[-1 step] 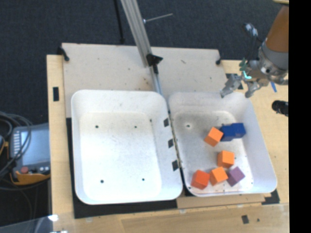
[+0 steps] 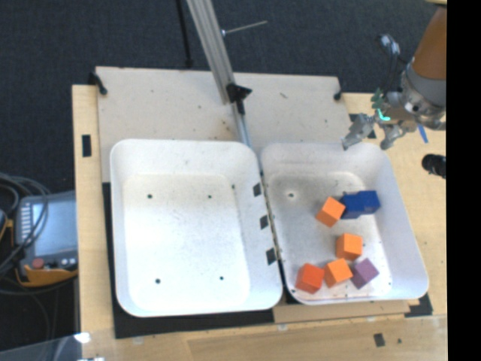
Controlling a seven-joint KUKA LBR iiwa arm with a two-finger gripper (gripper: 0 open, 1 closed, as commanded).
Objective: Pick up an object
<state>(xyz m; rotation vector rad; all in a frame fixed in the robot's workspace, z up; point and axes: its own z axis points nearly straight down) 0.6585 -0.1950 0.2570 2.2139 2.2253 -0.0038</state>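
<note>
Camera view, upper right of the frame: the end effector [image 2: 373, 134] hangs above the far rim of the right bin [image 2: 406, 224], its fingers spread and nothing between them. Lower in that bin lie a blue block [image 2: 361, 202] touching an orange cube [image 2: 329, 211], then three more orange cubes [image 2: 349, 245] and a purple cube [image 2: 364, 272] clustered near the front edge. The left bin [image 2: 188, 228] sits beside it on the bench [image 2: 86, 201].

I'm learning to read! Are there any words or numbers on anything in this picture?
No text can be read here.
The blocks, such as the blue block, and both bins look plain.
The grey box at the left has a screen, too blurred to read.
</note>
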